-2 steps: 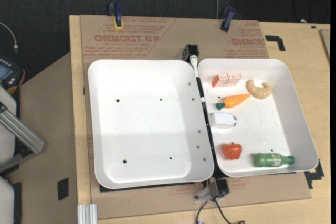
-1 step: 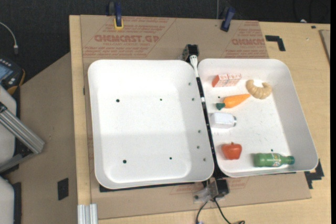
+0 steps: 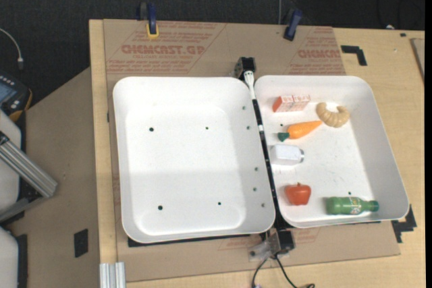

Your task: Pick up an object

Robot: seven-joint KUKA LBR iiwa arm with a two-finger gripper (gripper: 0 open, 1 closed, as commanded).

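Pick not started: nothing lifted.
You see the orange plastic carrot (image 3: 302,129) and the green bottle (image 3: 352,206) lying in the right white bin (image 3: 388,145); gripper state: cannot tell.

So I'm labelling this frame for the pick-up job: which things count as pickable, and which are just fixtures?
Pickable, all in the right bin:
carton
croissant
carrot
white block
tomato
green bottle

Fixtures:
left bin
cardboard sheet
blue clamps
bench
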